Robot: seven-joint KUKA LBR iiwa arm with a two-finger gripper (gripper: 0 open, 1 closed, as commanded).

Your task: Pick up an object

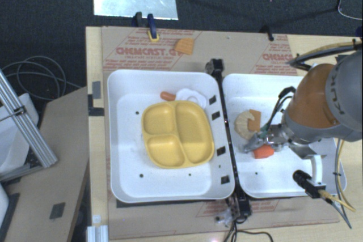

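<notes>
My gripper (257, 144) hangs low in the right bin (272, 181), near its left wall, at the end of the grey arm with its orange band (312, 100). A small orange object (263, 152) lies directly under and against the gripper's tip, partly covered by it. Just up and left of the gripper sits a tan, bread-like piece (247, 122). I cannot make out whether the orange object is held.
The left bin (125, 178) holds a yellow divided plate (176, 134), a small orange sausage-like item (167, 96) and a white object (191, 97) at the plate's far edge. A tan chip (184, 45) lies on the cardboard behind the bins. A black divider (224, 133) separates the bins.
</notes>
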